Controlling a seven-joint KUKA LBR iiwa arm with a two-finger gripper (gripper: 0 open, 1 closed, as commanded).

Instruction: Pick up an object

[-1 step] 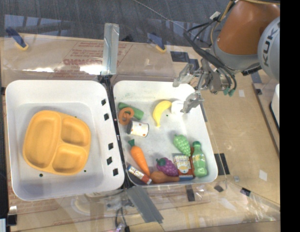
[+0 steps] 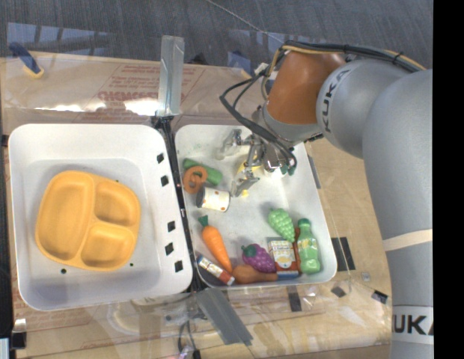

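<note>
Both bins are seen as smooth white plastic with a faint sheen. The yellow tray looks matt plastic. The arm is finished in smooth grey, its orange band glossy. The hand appears as bare shiny metal.

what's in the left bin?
One yellow divided plate lies in the left bin, its three compartments bare. Whatever bin floor sits under the plate is covered.

Right bin contents: toy carrot, orange, lying diagonally at lower left; purple grape bunch beside it; green bottle lying at lower right; bumpy green vegetable above it; small white can on its side, centre left.
</note>
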